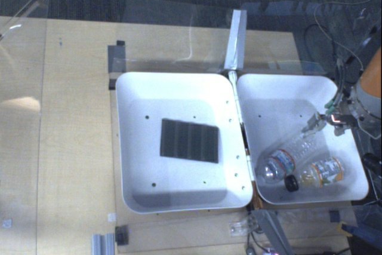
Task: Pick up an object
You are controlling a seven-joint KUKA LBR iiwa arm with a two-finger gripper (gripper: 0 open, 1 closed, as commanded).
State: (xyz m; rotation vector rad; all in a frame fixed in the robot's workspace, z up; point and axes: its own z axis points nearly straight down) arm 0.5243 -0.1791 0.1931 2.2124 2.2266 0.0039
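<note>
Over the right bin [262,89], the gripper [317,123] hangs above 2 clear bottles [280,163]; whether its jaws are open, can't tell. Left bin [134,92] holds a dark pad [190,141].

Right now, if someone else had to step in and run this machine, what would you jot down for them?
Gripper: over the upper right part of the right bin, above the bottles; whether it is open or shut cannot be told from this view.
Things: two clear plastic bottles lie on their sides in the right bin, one with a blue label, one with a black cap and orange label. A dark ribbed pad lies flat in the left bin.
Done: nothing visibly picked up.
Left: grasp one object and lift it.
</note>
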